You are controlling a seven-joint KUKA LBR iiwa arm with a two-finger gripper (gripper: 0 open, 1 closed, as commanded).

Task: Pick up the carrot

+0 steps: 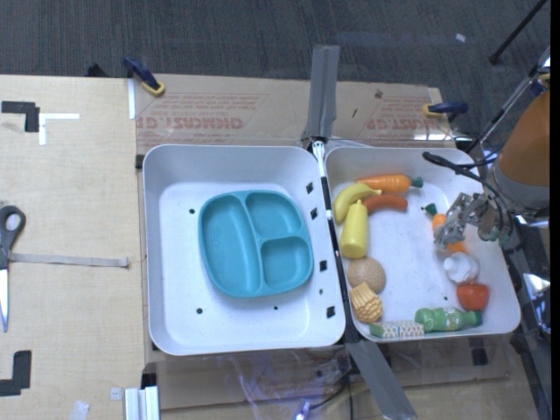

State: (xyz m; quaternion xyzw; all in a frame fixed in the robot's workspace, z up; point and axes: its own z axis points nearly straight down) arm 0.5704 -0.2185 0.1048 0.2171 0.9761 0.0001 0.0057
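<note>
Currently the carrot [386,182] is lying at the right bin's [411,261] far edge, well apart from the gripper [454,227], to its left; whether that gripper is gaping or closed, I cannot tell.

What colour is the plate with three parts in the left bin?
The plate is light blue, a teal shade, seen best in the camera view from above.
</note>
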